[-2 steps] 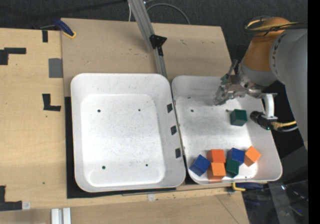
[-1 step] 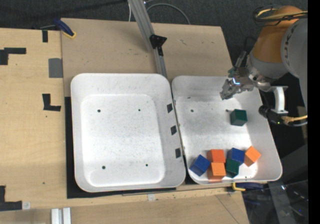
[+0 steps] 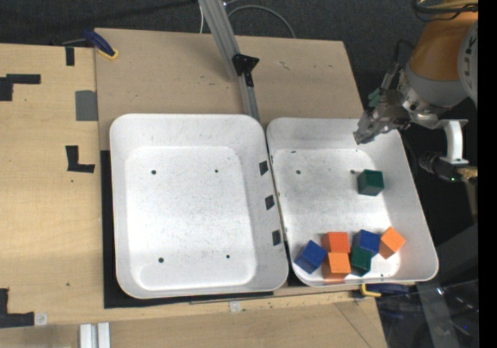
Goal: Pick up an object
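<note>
No legible txt, labels, brands or nos. anywhere on bench or bins.

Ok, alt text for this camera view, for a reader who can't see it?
The gripper hangs over the right bin's far edge, above a lone green cube. Blue, orange and green cubes cluster at the near edge, beside the left bin.

You see a metal pole (image 3: 221, 24) slanting across the wooden surface (image 3: 46, 175) behind the bins. Black tape marks (image 3: 75, 158) sit at its left, and a blue-and-yellow clamp (image 3: 101, 43) lies near the far corner.
</note>
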Robot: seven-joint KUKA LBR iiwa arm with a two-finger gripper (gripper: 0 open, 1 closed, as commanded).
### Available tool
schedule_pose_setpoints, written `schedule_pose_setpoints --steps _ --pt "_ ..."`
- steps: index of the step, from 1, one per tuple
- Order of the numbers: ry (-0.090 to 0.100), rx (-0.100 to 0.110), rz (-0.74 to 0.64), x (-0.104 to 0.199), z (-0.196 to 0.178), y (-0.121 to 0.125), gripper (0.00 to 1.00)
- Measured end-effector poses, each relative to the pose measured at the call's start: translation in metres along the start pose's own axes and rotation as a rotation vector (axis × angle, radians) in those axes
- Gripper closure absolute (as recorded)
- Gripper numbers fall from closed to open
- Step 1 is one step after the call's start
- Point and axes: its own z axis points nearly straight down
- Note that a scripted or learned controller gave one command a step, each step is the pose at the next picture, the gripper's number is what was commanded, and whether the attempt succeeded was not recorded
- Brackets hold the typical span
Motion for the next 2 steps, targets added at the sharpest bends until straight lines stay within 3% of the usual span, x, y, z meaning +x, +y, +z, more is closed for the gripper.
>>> schedule_pose_setpoints --steps 1,2 --pt "0.001 0.004 0.0 0.0 -0.011 0.001 1.0" --pt "0.004 0.005 -0.005 0.056 -0.021 -0.018 1.0"
